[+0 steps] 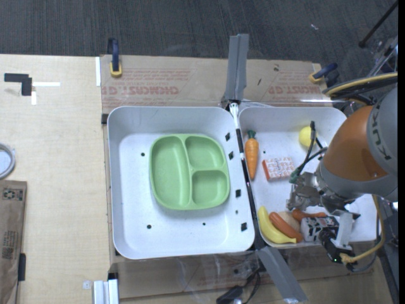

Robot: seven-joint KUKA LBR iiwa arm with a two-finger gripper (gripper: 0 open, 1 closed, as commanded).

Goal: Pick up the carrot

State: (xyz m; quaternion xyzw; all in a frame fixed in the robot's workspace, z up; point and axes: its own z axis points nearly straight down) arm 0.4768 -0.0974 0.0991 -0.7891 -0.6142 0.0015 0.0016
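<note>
The carrot, orange with a green top, lies along the left wall of the right bin, pointing toward the front. My gripper hangs low over the front of the same bin, to the right of the carrot and well short of it, above a red sausage-like item. The arm's orange band hides the bin's right side.
A green divided plate sits in the left bin. In the right bin lie a banana, a red-and-white packet and a yellow lemon. Clamps and cardboard line the back edge.
</note>
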